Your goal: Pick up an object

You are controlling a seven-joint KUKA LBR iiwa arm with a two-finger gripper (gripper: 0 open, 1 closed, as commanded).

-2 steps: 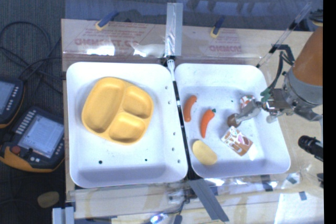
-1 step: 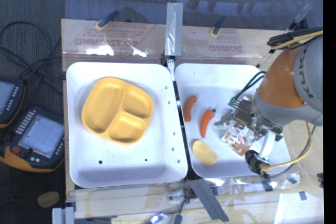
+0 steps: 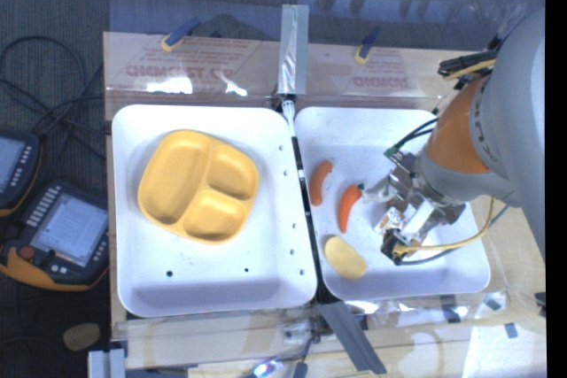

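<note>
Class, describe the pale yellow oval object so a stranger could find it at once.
Start at the shallow white bin on the view's right. In its lower left corner lies the pale yellow oval lump. Both neighbours, the curved orange stick by the bin's left wall and the straighter orange stick beside it, are slim and orange; it alone is rounded and yellow.

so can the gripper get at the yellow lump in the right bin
Probably yes: the yellow lump lies alone on the right bin's bare floor, and the gripper hangs close beside it with nothing between them.
</note>
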